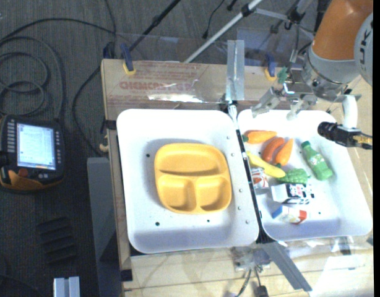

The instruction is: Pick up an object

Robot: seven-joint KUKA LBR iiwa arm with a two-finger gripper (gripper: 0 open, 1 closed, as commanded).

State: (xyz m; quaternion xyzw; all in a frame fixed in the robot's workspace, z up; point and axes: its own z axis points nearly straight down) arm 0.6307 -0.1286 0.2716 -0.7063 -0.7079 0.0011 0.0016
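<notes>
Currently my gripper (281,101) hangs with fingers spread wide and empty, above the upper edge of the right bin (357,218). Candidate object: the green bottle (316,161), right of frame centre, lying flat. Long axis runs upper left to lower right, cap uppermost. Likely light, rigid, smooth; grasp across mid-body.

A robotics lab is showing here: a black-and-orange teach pendant (30,152) is lying on grey carpet beside the clamped plywood worktop (159,82), cables trailing.
</notes>
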